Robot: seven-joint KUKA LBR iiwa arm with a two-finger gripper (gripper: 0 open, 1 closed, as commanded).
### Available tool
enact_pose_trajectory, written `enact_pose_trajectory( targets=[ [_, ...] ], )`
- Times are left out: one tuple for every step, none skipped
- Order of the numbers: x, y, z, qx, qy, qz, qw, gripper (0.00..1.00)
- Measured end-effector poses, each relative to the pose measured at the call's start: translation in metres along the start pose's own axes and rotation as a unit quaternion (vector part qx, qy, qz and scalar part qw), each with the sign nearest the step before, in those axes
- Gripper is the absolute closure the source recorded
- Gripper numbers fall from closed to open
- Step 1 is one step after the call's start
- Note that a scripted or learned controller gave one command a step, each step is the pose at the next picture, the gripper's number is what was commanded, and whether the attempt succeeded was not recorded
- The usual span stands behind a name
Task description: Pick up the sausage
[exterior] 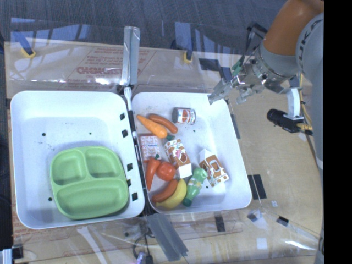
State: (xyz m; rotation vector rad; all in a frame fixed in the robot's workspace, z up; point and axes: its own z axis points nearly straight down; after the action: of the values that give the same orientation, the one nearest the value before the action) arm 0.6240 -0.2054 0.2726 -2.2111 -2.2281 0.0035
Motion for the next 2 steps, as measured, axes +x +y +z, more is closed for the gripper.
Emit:
enact_pose_trajectory(
  targets=[
    [0.000,0.000,0.000,0.000,0.000,0.000,1.0000,0.00],
    [-0.003,0.025,-0.055,-0.002,-0.001,-0.050,0.9987,0.00]
  ],
)
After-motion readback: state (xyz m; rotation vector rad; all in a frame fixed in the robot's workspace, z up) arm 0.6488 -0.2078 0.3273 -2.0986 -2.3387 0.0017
